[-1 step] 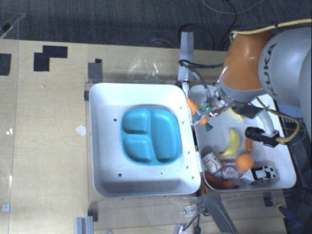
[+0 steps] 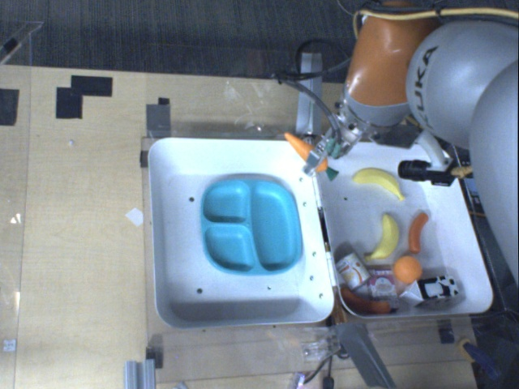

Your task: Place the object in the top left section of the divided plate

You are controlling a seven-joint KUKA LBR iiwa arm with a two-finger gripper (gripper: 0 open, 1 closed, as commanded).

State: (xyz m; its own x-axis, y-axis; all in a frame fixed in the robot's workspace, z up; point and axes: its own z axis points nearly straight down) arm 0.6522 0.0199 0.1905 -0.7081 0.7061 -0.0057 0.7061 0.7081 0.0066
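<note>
You have the gripper (image 2: pixel 319 156) over the wall between the two bins, up and to the right of the blue divided plate (image 2: pixel 251 225), and it looks closed on a small orange carrot (image 2: pixel 298 145) that sticks out toward the plate, though the fingers are small and blurred here, so treat that grip as likely rather than sure. The carrot seems pinched near one end, so it can swing or slip free while you carry it, dropping onto the white bin floor (image 2: pixel 178 185) short of the plate. The plate's top left section (image 2: pixel 225 203) is small; release too early and the carrot lands in the large right section, or bridges the divider. Coming down low, you could nudge the plate off its spot.
</note>
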